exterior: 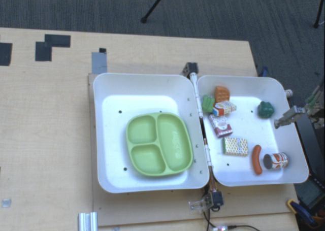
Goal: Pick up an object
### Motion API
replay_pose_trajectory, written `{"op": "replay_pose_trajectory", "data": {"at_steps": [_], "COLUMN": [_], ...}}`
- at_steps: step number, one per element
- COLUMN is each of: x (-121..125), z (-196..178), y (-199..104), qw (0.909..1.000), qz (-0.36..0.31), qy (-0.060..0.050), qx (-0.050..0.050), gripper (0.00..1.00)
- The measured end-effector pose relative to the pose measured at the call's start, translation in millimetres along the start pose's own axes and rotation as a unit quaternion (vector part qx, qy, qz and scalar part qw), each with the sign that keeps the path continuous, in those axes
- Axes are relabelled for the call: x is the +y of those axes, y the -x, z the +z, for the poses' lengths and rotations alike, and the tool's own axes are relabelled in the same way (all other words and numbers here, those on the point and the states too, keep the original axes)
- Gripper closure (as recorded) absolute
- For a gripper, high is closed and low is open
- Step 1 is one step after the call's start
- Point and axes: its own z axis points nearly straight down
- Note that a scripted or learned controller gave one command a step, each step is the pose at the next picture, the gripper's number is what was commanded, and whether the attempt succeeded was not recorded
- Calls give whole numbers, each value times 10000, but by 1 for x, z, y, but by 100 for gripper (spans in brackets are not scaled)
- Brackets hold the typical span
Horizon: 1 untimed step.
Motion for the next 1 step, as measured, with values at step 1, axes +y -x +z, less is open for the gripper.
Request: {"op": "replay_pose_trajectory", "data": {"at_steps": [1], "x": [-5], "z": [142], "y": [4], "qw": [10000], "qz": [12], "qy": [-13], "qx": [6], "gripper": [0]}}
